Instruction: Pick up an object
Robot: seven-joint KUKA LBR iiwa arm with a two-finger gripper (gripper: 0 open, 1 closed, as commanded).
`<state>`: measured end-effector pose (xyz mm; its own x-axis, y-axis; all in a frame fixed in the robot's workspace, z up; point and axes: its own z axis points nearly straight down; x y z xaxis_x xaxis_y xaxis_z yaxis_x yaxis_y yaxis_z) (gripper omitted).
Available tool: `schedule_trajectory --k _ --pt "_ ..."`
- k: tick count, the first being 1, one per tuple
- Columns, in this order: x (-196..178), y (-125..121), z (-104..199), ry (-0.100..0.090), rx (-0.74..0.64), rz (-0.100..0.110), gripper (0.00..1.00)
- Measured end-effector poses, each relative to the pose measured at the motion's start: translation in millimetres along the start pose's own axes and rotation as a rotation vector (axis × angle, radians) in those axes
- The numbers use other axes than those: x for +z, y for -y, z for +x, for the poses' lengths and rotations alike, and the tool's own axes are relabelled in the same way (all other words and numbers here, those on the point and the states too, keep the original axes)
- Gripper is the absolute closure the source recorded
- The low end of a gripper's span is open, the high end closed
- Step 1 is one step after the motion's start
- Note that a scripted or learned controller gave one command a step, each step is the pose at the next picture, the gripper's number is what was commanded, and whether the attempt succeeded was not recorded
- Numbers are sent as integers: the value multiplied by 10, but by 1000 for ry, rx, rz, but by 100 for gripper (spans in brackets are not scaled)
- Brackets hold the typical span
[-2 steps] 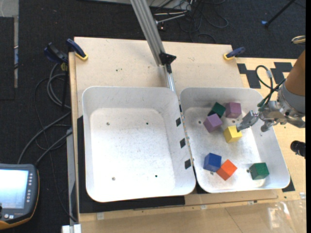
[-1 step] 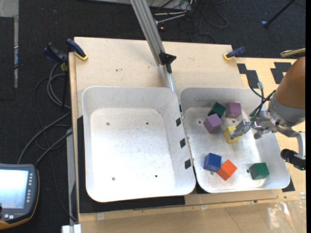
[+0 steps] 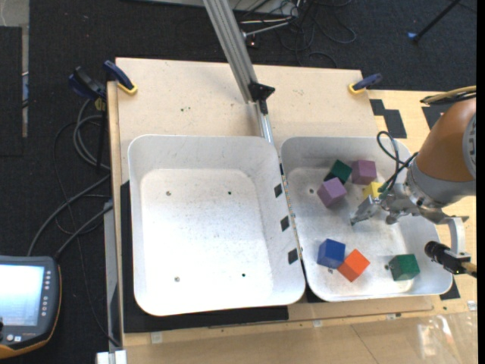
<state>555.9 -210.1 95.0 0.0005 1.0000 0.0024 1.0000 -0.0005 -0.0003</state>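
Note:
The right bin (image 3: 432,283) holds several blocks. At its far side lie a dark green block (image 3: 339,171), a purple block (image 3: 364,171), another purple block (image 3: 331,192) and a small yellow piece (image 3: 371,190). Near the front sit a blue cube (image 3: 330,252), an orange cube (image 3: 354,265) and a green cube (image 3: 404,267). My gripper (image 3: 373,217) hangs low over the bin's middle, just in front of the yellow piece, with its fingers spread open and nothing between them. The arm covers the bin's right rim.
The left bin (image 3: 144,203) stands beside the right one, sharing a raised middle wall (image 3: 286,218). A slanted metal pole (image 3: 235,44) crosses the bench's far side. Clamps (image 3: 121,78) mark the bench's back corners. A teach pendant (image 3: 26,302) lies at the lower left.

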Motion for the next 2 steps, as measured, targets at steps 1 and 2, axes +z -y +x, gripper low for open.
schedule_trajectory --k 1,2 --pt "-106 0 -8 3 0 -2 100" --pt "-590 74 -43 5 1 -6 100"
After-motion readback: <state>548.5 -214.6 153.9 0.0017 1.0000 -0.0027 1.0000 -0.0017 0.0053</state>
